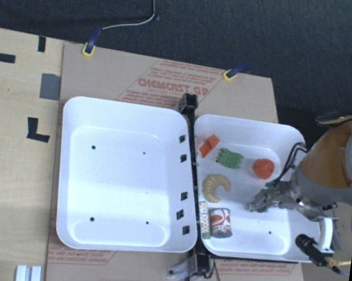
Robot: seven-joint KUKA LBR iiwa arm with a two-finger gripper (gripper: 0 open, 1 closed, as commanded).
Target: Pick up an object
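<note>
The pincer (259, 203) hangs low over the right bin (278, 248), near its middle; whether it is spread or pressed together cannot be told, and nothing shows held in it. The nearest candidates lie to its left: a croissant (216, 185), tan and curved, and a can (219, 222) lying on its side, below-left of the pincer, with a red-and-white label. The croissant is judged light and probably a stiff toy; grip it across the thick middle of the arc. The can is judged rigid, smooth and prone to roll; grip it across the round body, not the ends. Above the pincer sits a round red piece (263, 168), likely slippery on its curve. Farther up-left lie a knobbly green piece (229, 158) and an orange block (208, 145), both small and light.
</note>
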